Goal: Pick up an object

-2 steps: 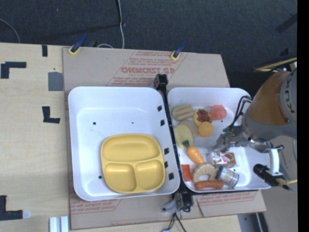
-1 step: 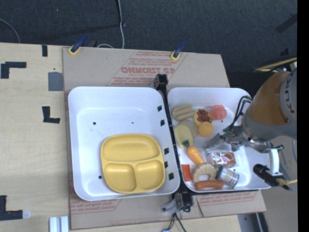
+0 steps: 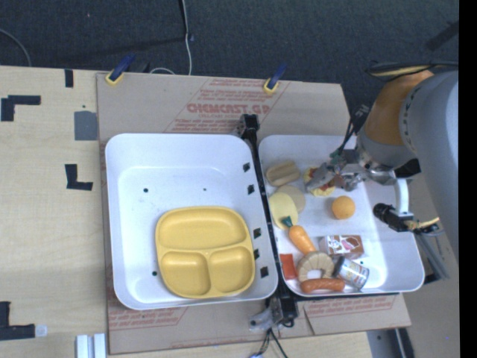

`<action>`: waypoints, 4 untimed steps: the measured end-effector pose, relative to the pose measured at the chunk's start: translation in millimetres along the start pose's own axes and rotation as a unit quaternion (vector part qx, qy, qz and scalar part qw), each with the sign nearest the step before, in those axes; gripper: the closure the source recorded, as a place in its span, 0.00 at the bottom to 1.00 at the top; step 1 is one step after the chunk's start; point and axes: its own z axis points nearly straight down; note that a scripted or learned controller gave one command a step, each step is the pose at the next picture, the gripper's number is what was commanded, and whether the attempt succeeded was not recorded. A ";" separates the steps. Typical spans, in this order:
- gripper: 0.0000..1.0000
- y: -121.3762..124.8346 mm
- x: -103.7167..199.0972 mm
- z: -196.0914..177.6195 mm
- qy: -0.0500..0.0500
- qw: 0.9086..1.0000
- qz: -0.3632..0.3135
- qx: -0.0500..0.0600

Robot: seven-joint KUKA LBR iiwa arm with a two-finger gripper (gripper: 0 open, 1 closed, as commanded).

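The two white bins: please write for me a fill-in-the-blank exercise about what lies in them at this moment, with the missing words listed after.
1. The yellow divided tray lies in the ____ bin of the camera view.
2. The small round fruit beside the end effector is an ____.
3. The yellow divided tray has ____ compartments.
4. The toy carrot lies in the ____ bin of the camera view.

Missing words: left; orange; three; right

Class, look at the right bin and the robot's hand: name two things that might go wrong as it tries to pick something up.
1. The hand sits low among crowded toy food; it may nudge the orange ball, which could roll away.
2. The bread roll and a small red and yellow piece lie close by, so it might catch the wrong item.
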 end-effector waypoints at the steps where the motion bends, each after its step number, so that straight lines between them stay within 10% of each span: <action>1: 0.00 38.9 68.0 1.0 -0.001 1.000 -0.001 0.012; 2: 1.00 38.6 67.9 -9.2 0.001 1.000 0.001 0.011; 3: 0.00 38.9 68.2 -9.0 0.001 1.000 0.000 0.011; 4: 0.00 -23.8 76.1 -0.8 0.001 1.000 0.003 0.005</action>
